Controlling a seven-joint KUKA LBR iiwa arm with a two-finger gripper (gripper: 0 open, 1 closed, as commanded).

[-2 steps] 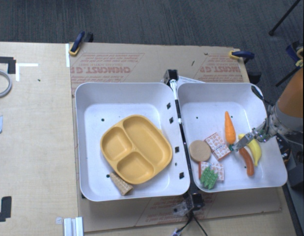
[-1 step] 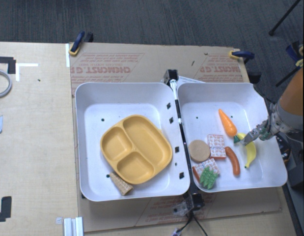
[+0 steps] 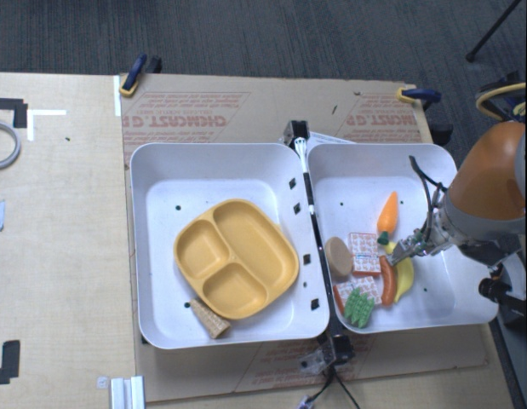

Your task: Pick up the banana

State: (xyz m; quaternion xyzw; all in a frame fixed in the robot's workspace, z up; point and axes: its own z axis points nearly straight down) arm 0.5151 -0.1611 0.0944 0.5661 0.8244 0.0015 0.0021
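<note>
From my station I saw the right bin point(image 3: 433, 309) in the lower right of the frame, holding the toy food, with the left bin point(image 3: 152, 254) and its yellow divided plate point(image 3: 236, 258) well apart from the work. The arm point(image 3: 493, 186) reached in from the right edge. The gripper point(image 3: 414, 247) hung just above the banana point(image 3: 404, 281); I could not tell its state. The banana lay directly below it in frame, long axis near vertical, touching a red sausage-like piece point(image 3: 386, 285), the carrot point(image 3: 387, 214) above. I judged open floor lay rightward.
</note>
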